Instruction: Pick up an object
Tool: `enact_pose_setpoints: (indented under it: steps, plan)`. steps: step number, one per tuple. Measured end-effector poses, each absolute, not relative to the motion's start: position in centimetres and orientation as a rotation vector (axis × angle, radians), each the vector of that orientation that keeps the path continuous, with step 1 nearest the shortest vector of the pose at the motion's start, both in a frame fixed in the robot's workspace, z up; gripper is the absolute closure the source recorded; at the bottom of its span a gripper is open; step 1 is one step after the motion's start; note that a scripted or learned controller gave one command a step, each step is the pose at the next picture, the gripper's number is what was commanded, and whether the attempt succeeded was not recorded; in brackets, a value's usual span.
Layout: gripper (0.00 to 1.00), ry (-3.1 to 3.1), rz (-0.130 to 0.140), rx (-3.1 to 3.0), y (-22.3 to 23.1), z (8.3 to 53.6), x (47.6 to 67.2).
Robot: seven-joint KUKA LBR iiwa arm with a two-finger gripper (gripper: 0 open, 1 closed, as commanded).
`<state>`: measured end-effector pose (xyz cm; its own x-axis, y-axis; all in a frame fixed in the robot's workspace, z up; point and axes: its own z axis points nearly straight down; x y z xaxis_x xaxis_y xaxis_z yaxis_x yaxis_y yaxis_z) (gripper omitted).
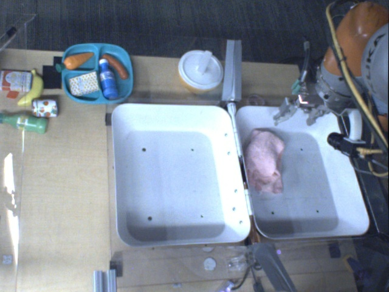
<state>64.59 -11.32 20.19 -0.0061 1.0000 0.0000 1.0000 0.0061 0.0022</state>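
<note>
A pale pink, lumpy object [265,160] like a piece of raw chicken lies in the left part of the right bin [340,218], close to the divider between the bins. My gripper [298,112] hangs over the far edge of the right bin, up and to the right of the pink object and apart from it. Its two metal fingers [284,113] are spread, with nothing between them. The grey arm with its orange band [355,29] comes in from the upper right.
The left bin [176,175] sits beside the right one. Beyond the bins stand a white lidded cup [200,70] and a blue divided tray [97,73] of toy food. Small toys [27,105] lie at the far left. Cables [358,148] run along the right bin's right edge.
</note>
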Motion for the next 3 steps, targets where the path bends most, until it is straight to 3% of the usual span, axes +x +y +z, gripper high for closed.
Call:
enact_pose_setpoints:
  steps: [1,2,3]
  plan:
    - [0.0,2.264,0.006,2.168,-15.2,8.7,67.0]
    - [0.0,2.553,0.01,1.815,-8.7,8.9,61.3]
    - [0.0,2.54,0.011,1.83,-9.3,9.0,56.1]
